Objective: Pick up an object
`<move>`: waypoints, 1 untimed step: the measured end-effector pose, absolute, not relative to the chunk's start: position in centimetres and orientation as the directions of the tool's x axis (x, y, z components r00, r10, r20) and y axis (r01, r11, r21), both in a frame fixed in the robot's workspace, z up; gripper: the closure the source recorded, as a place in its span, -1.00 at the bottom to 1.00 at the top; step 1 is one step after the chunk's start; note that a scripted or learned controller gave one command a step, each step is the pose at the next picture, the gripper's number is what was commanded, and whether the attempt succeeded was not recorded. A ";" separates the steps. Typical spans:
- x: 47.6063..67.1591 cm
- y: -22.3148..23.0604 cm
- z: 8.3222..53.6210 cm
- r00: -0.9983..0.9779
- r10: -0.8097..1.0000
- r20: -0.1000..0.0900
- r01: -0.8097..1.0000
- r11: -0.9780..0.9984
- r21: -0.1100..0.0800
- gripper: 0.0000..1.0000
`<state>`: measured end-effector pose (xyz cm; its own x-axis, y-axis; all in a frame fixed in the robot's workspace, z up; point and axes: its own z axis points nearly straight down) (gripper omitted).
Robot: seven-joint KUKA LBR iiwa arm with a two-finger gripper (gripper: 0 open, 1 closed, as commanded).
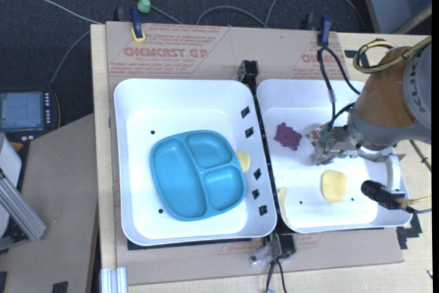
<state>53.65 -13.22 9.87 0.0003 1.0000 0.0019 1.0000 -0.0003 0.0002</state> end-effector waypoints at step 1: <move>53.9 -13.9 16.1 0.000 1.000 -0.002 1.000 0.000 0.006 1.00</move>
